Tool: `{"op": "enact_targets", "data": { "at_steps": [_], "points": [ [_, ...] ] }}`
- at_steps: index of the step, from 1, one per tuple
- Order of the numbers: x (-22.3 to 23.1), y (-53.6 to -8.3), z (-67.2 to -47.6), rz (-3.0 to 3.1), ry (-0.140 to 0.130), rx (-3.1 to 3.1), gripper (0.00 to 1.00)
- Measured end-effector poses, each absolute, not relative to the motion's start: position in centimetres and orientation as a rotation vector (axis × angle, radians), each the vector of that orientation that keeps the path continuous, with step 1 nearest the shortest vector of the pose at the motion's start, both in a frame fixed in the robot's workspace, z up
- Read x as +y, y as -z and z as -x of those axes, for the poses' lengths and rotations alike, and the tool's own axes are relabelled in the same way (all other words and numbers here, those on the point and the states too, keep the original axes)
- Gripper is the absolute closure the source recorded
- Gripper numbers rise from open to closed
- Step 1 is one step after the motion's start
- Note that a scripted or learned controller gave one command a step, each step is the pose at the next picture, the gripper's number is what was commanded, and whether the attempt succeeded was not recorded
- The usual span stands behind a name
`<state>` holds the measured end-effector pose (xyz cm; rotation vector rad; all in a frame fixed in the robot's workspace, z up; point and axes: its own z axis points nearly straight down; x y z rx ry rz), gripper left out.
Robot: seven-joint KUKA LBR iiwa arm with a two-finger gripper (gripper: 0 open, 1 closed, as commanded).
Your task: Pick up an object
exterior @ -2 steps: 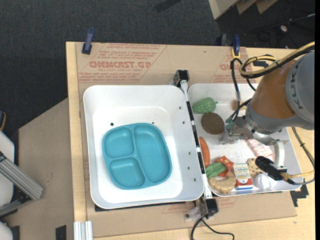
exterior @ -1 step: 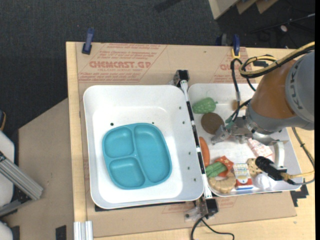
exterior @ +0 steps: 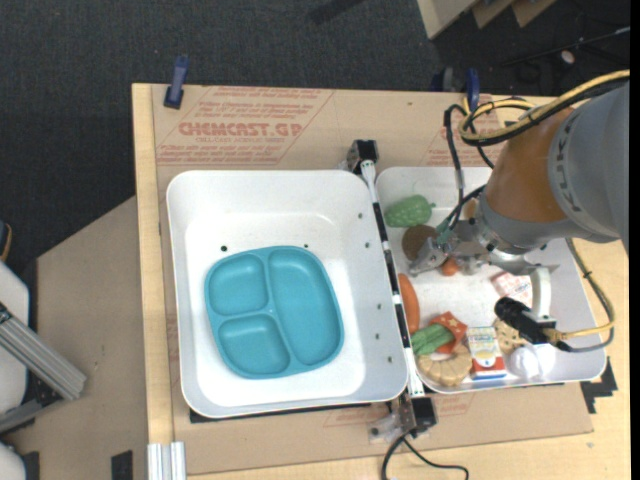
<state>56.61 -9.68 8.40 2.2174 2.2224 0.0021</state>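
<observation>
I am lowering the pincer (exterior: 440,256) into the right bin (exterior: 585,368); jaw state indeterminate; brown object (exterior: 418,238) just beside; nothing lifted yet.

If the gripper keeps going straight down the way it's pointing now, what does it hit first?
Probably the brown object in the right bin, directly at the gripper tip. The green object lies just beyond. Depth is unclear from this slanted view.
</observation>
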Motion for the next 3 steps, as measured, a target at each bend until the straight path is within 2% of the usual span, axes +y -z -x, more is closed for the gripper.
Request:
{"op": "enact_targets", "data": {
  "at_steps": [1,2,3],
  "points": [
    [-10.1,-8.5,-56.9,-2.220,-0.001,2.221,0.00],
    [-10.2,-9.5,-56.9,-2.220,-0.003,2.218,1.00],
    [-3.0,-19.1,-57.6,-2.208,-0.013,2.227,1.00]
  ]
}}
